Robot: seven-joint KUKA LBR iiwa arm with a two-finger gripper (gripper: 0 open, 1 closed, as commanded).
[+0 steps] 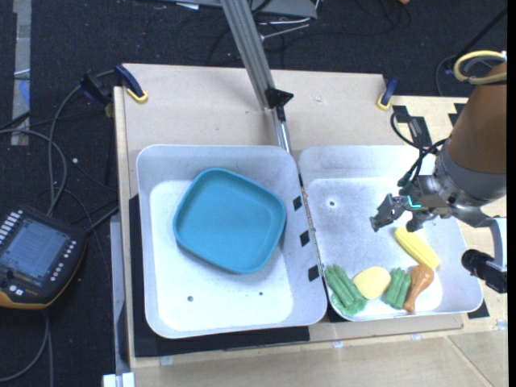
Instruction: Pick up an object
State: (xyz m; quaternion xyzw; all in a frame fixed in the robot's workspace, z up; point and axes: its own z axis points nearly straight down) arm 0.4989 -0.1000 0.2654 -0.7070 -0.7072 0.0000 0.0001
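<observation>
My gripper [393, 217] hangs over the right bin [347, 176], its dark fingers spread open with nothing between them. Just right and below it lies a yellow banana-like piece [418, 247]. Along the bin's front edge sit a green bean pod [344, 288], a round yellow piece [372, 281], a second green piece [397, 287] and an orange-brown drumstick [418, 285]. The gripper is above and slightly left of the banana, apart from all of them.
A blue square plate [230, 219] lies in the left bin [161, 297]. A grey metal pole [251, 43] slants in from the back to the bins' divide. The arm's orange wrist [484, 127] sits over the right bin's far right side.
</observation>
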